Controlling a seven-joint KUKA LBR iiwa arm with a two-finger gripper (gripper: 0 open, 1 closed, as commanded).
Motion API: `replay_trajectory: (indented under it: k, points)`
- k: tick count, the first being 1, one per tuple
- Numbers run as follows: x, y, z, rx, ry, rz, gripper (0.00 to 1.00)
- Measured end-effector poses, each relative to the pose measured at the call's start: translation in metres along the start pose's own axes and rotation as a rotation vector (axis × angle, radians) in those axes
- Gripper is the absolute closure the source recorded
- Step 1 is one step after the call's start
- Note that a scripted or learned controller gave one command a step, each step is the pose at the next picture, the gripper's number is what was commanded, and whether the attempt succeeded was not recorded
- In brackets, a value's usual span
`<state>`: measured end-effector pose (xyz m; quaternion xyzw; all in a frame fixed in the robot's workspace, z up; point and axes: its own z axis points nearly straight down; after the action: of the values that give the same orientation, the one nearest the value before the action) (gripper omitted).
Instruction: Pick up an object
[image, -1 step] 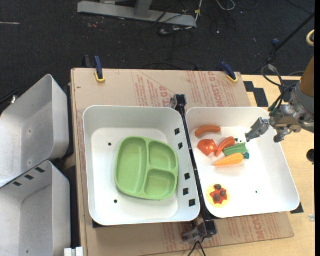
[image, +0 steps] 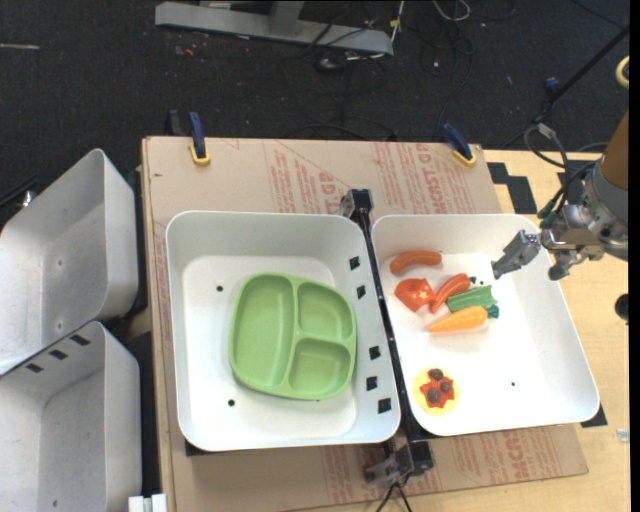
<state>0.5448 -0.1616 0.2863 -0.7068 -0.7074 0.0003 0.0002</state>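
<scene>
The hand (image: 540, 255) hangs over the upper right part of the right bin (image: 560, 330), its two fingers spread wide with nothing between them. To its left, well apart from the fingers, lies a cluster of toy food: a sausage (image: 415, 261), a red pepper piece (image: 414, 293), a green vegetable (image: 471, 298) and an orange carrot (image: 459, 320) just below it. Nearer the front sits a small yellow-and-red piece (image: 437, 390). The left bin (image: 200, 250) holds a green divided plate (image: 294, 336). Both bins rest on the table (image: 270, 170).
</scene>
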Motion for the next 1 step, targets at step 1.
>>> replay_trajectory:
  k: [1]
  points:
    - [-0.0007, -0.0092, 0.0486, 0.004, 0.001, 0.002, 0.00]
